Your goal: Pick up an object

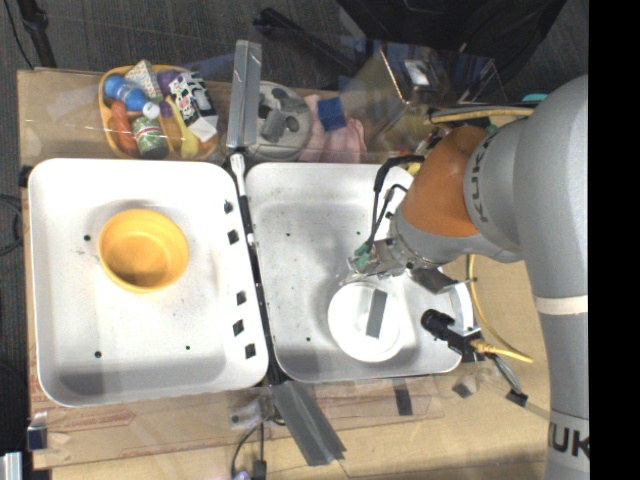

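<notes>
- In the camera view, my arm (470, 193) reached in from the right and bent down over the right bin (300, 198).
- My pincer (377, 306) hung low over the near right part of that bin, right above a white disc (350, 330).
- A grey bar crossed the disc's top. I judged it to be part of my pincer, but I could not be sure.
- I could not tell whether the pincer was released or clenched, because the wrist hid it from above.
- The disc looked flat on the bin floor, so I judged that nothing was lifted yet.
- A yellow bowl (145, 249) sat in the left bin (60, 368), well apart from me and untouched.
- A basket (155, 113) of small items stood beyond the bins at the far left, out of play.
- My reading was that the approach was done, with me placed over the disc.
- What remained was a sure grasp and the lift clear of the bin.
</notes>
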You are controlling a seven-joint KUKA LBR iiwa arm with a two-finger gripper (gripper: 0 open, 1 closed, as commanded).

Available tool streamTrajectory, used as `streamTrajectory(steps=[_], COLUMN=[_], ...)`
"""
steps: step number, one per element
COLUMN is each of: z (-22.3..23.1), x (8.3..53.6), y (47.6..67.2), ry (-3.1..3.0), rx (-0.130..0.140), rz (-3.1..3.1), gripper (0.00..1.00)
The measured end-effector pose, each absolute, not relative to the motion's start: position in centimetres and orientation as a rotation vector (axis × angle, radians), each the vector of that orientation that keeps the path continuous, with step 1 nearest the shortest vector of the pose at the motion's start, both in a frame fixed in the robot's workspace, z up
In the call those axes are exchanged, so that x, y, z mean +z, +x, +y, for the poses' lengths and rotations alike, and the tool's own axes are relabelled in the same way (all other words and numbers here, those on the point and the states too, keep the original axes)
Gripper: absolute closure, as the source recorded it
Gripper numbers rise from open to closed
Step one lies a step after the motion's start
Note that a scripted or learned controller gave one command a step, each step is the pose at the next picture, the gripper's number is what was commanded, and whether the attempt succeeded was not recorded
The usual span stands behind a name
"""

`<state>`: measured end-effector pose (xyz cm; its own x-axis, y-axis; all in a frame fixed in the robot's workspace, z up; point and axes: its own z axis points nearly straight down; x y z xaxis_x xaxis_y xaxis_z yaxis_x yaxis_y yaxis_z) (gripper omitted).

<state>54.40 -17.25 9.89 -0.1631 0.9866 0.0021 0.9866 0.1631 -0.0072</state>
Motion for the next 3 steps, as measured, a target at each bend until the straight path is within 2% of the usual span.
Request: streamTrajectory(steps=[1,2,3], z=[-17.2,-15.3,-15.3], x=[9.9,9.3,10.2], y=[54.4,51.3,51.6], ry=[-2.028,-1.945,-1.939], rx=[0.007,-0.002,-0.004], rz=[-2.391,-2.474,-2.482], gripper=[0.00,0.00,1.00])
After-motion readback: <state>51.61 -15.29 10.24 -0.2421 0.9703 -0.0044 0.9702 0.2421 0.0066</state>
